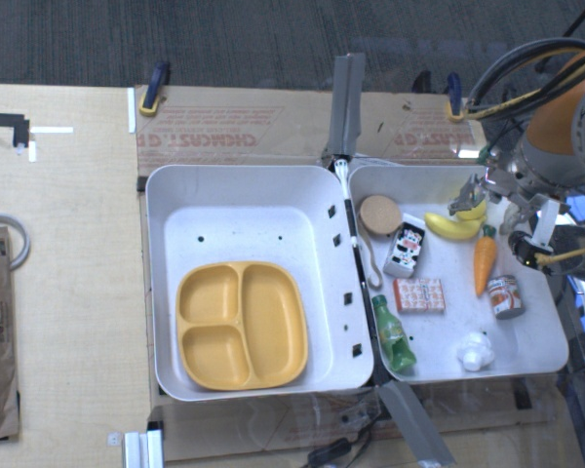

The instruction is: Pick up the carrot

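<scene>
- Carrot (484, 261) upright in right bin (526, 364), beside banana (455, 224) and small can (505, 297).
- Gripper (507, 208) poised just above carrot's green top.
- Jaws' spread: impossible to tell.

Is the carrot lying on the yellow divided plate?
No: the carrot lies in the right bin beside the banana, while the yellow divided plate sits in the left bin.

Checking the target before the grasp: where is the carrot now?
The carrot lies in the right bin, near its right side, between the banana and the small can.
</scene>
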Robot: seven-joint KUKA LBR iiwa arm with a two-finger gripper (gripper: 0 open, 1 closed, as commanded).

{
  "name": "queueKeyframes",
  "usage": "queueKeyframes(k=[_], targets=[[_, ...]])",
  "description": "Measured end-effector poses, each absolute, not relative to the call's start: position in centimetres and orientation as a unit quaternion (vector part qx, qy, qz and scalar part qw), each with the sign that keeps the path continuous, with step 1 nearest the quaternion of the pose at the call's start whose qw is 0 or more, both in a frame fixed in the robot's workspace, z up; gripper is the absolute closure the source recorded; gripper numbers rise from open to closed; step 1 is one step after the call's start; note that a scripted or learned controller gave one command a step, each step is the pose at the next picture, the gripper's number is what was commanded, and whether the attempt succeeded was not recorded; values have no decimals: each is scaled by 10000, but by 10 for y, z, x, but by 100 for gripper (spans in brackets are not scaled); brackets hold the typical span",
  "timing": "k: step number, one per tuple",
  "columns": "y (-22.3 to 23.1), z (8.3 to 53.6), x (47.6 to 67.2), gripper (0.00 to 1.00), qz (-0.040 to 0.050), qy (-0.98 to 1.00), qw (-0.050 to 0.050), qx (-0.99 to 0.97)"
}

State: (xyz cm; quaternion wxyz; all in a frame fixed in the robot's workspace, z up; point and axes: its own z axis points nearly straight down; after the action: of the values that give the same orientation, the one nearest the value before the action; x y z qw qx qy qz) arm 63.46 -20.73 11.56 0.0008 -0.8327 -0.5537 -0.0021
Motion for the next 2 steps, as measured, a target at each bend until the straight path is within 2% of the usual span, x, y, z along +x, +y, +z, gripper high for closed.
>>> queueKeyframes(k=[1, 2], targets=[[-209, 124, 627, 0, 9, -6270, -3, -7790], [-211, 103, 621, 0, -68, -6736, -32, -7390]])
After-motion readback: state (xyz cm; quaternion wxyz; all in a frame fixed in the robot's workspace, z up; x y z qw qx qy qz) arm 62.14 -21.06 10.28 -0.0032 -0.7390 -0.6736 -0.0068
